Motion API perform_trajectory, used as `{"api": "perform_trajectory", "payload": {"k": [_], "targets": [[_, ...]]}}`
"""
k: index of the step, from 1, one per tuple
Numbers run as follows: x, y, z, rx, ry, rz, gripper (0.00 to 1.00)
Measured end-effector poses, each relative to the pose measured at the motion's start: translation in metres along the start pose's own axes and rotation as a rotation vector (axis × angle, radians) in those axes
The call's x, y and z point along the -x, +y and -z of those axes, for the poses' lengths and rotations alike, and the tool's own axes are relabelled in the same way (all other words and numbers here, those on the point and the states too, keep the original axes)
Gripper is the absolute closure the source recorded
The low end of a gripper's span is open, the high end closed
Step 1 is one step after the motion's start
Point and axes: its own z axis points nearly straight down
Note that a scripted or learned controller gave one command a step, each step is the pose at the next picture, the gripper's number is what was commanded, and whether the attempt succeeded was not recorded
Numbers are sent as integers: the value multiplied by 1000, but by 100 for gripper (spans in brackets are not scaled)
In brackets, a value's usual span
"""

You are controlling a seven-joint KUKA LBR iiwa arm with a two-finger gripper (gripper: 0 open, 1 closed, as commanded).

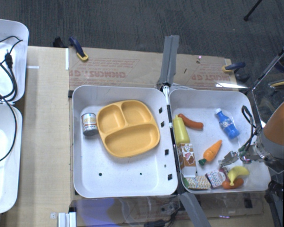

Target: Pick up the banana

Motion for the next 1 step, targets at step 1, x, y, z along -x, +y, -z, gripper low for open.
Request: {"api": "perform_trajectory", "payload": {"k": [1], "targets": [[0,1,9,1,-1,-3,100]]}}
